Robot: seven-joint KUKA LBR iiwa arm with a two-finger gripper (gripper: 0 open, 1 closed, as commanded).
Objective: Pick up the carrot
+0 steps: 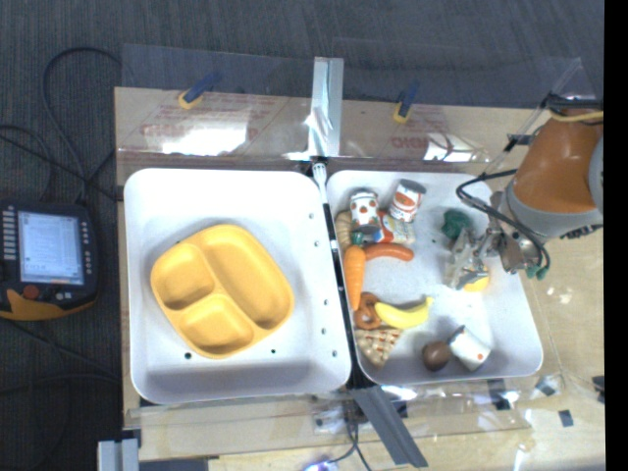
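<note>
The bench (245, 130) carried two white bins side by side. The left bin (157, 361) held a yellow divided tray (221, 287), tilted on the diagonal, with three compartments. The right bin (515, 351) was crowded with small things.

The arm (559, 180) came in from the right, its orange band over the right bin's far right corner. The gripper (471, 263) hung low over the right side of that bin, just above a small yellow piece; whether it was open or closed could not be told, and nothing could be seen held in it.

The carrot (354, 275) lay against the right bin's left wall, roughly lengthwise along it, thick end toward the back. A red sausage (391, 253) touched its upper end. A banana (402, 312) lay just right of its lower end, with a waffle cone (378, 342) in front. Two small cans (364, 207) (406, 199) stood behind. A green toy (455, 226) sat left of the gripper. A brown ball (436, 355) and white cup (471, 348) lay near the front.

A handheld screen (44, 258) rested far left on the floor.
</note>
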